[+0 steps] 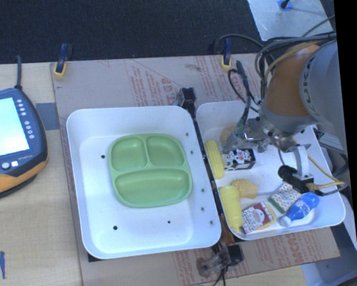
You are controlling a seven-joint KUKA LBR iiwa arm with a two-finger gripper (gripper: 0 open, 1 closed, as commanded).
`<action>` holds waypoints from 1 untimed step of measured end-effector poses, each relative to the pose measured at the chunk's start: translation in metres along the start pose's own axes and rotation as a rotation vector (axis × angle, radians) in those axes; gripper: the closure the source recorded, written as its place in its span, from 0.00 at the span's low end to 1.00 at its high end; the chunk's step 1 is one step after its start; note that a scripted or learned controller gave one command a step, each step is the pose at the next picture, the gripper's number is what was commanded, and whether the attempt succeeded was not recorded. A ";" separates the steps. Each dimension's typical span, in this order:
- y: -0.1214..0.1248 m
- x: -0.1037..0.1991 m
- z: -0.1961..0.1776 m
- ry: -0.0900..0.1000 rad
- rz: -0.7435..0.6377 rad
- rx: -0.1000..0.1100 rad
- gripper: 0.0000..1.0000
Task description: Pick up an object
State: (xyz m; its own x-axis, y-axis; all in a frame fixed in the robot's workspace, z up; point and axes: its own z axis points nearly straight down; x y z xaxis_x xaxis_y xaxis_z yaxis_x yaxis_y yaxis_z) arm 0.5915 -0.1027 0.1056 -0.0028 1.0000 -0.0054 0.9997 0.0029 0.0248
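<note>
My gripper hangs over the upper middle of the right bin, under the arm's orange band. Directly below it lies a small black-and-white carton. A corn cob lies along the bin's left wall. Lower down are a yellow block, a crinkled yellow piece, a red-and-white packet, a green-patterned packet and a blue-and-white bottle. Whether the gripper touches the carton is hidden from this angle.
The left bin holds a green divided plate. A tablet pendant rests on the bench at far left. Cables trail over the right bin's right side. Clamps sit at the cardboard's back edge.
</note>
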 end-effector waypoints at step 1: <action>0.062 -0.018 0.015 0.006 -0.002 0.027 0.00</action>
State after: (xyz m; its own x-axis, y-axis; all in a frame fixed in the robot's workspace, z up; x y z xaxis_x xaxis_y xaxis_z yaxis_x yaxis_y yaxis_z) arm 0.6544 -0.1211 0.0921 -0.0048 1.0000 0.0001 1.0000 0.0048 -0.0022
